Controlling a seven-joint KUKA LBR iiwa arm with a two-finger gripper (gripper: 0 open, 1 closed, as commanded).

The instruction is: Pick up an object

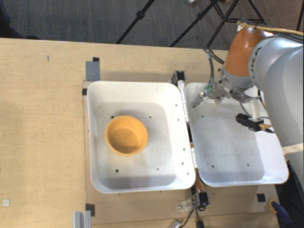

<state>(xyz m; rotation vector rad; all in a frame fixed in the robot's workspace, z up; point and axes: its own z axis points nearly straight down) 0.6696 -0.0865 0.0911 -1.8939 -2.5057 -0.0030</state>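
Observation:
An orange bowl [126, 135] sits upright in the left white bin [99, 175], a little left of its middle. My gripper [201, 98] hangs over the far left corner of the right white bin [237, 175], close to the wall shared by the two bins. It is well to the right of the bowl and apart from it. The grey arm with its orange band [241, 51] comes in from the upper right and covers the right bin's far right part.
Both bins rest on a pale wooden bench [42, 127]. Black clamps [178, 76] hold the bins at their corners. Tripod legs [142, 13] stand on the dark floor beyond the bench's far edge.

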